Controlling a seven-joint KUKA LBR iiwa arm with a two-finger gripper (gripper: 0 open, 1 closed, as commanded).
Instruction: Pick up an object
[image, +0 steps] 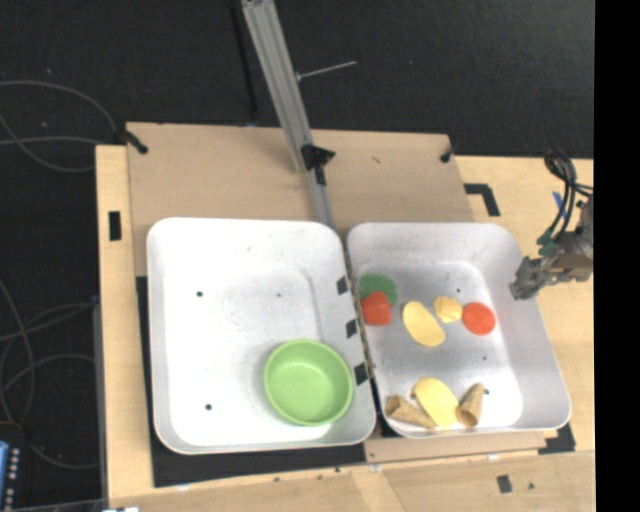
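Two white bins are seen side by side. The gripper is poised at the right bin's right rim, nothing visibly held. An orange-red ball lies just left of and below it on the bin floor, beside a small yellow piece. A green bowl sits in the left bin.

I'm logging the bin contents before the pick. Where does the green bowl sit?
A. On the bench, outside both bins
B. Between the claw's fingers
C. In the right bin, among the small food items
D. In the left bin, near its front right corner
D: the green bowl rests in the left bin, close to its front right corner.
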